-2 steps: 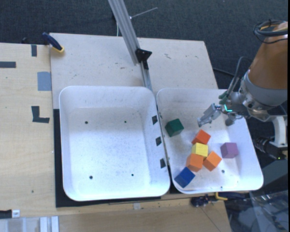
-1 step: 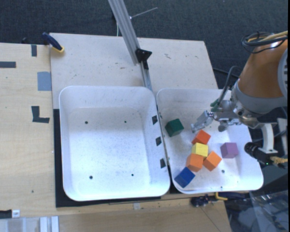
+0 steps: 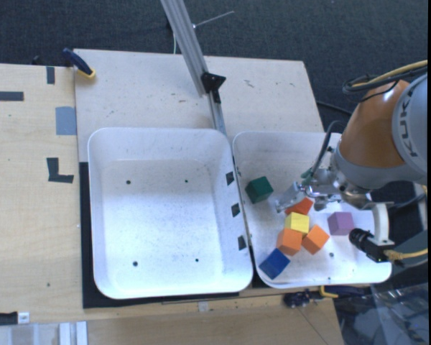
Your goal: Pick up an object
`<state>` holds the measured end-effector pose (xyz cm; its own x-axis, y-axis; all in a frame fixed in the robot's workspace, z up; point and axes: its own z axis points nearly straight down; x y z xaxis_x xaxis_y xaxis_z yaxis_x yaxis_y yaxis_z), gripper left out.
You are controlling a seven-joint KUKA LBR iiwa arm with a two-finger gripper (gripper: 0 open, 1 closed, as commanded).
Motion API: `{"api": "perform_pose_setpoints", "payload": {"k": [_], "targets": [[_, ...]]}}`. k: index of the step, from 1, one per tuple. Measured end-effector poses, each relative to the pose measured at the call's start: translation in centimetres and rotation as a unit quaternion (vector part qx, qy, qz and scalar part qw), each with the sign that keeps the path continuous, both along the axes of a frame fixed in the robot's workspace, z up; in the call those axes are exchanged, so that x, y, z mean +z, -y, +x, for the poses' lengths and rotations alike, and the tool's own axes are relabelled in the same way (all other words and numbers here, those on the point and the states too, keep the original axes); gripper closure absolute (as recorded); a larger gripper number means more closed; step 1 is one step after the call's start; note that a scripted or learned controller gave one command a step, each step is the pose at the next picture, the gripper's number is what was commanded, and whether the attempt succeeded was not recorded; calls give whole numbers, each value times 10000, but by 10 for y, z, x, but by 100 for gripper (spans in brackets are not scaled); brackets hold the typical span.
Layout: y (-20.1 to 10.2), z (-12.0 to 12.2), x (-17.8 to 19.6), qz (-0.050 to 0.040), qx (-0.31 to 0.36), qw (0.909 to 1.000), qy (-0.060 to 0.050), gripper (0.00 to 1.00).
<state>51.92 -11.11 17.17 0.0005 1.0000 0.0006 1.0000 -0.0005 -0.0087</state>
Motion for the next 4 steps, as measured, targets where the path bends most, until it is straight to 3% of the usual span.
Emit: {"api": "perform_pose_setpoints", "payload": {"k": [1, 2, 4], "targets": [[0, -1, -57, -50, -8, 9999, 96, 0], [-1, -1, -44, -32, -2, 9999, 100, 100], [6, 16, 51, -9, 10, 10000, 62, 100]]}}
